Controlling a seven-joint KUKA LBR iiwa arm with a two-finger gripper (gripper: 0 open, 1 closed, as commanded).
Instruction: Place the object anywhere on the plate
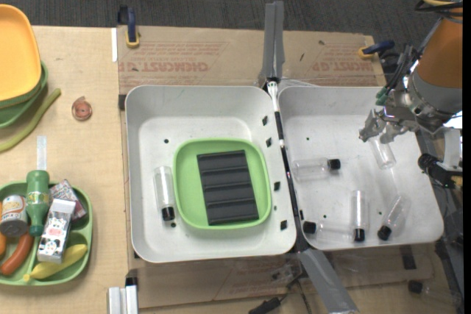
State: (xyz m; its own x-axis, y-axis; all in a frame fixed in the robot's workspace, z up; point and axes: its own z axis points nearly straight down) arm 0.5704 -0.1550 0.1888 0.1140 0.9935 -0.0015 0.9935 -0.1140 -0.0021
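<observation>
A green plate (185, 158) lies in the left bin (141, 108) with a black ribbed block (227, 187) on it. My gripper (380, 133) hangs over the right bin (324, 108), near its right side. It is shut on the upper end of a clear tube (383, 154), which slants down from its fingers; that end of the tube is hidden by them. The gripper is well to the right of the plate, across the wall where the two bins meet.
Another clear tube with a black cap (163, 193) lies left of the plate. Several capped tubes lie in the right bin (313, 168) (358, 214) (393, 218). Yellow dishes (16, 55) and a green tray of toy food (44, 228) sit on the table at left.
</observation>
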